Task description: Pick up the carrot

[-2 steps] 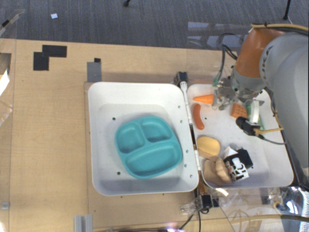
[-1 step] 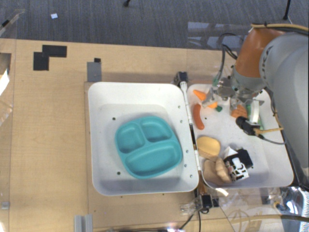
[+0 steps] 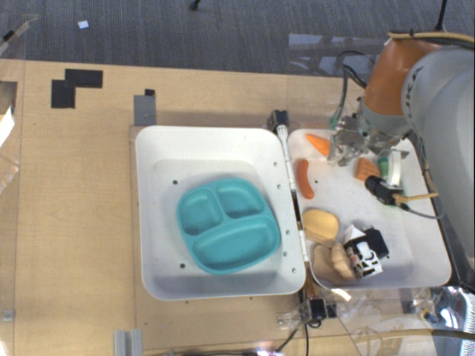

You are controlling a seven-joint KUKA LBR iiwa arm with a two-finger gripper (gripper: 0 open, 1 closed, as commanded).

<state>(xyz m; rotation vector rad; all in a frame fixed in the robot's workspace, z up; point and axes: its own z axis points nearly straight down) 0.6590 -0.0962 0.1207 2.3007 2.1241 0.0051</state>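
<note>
Just beside the hand [image 3: 341,154] lies the carrot [image 3: 318,144]

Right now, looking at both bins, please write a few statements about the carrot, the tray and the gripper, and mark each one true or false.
1. The teal tray lies in the left bin. True.
2. The carrot lies on the tray. False: it lies in the right bin, near its far left corner.
3. The gripper is over the right bin, just right of the carrot. True.
4. The sausage lies in the left bin. False: it is in the right bin, nearer the camera than the carrot.
5. The tray has three compartments. True.
</note>
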